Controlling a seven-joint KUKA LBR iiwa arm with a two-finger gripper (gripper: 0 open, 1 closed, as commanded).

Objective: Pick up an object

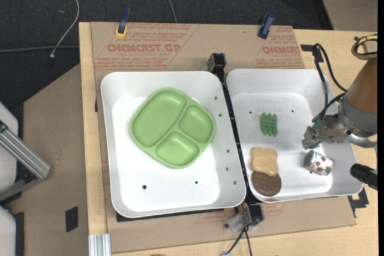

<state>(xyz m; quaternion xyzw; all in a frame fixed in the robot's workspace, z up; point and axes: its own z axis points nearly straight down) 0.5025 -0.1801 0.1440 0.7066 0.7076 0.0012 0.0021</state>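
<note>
Right white bin (pixel 282 84) with green toy (pixel 268 124), burger (pixel 264 172), spotted ball (pixel 318 163) beside pincer (pixel 312 136), grip state unclear.

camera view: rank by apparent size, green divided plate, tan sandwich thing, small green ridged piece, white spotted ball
1. green divided plate, by far the largest.
2. tan sandwich thing, counting its brown round base.
3. small green ridged piece and white spotted ball: too alike to rank; the arm beside the ball makes its outline hard to judge.

Red "CHEMCAST GP" print, twice, on cardboard sheet (pixel 180 39).
</note>
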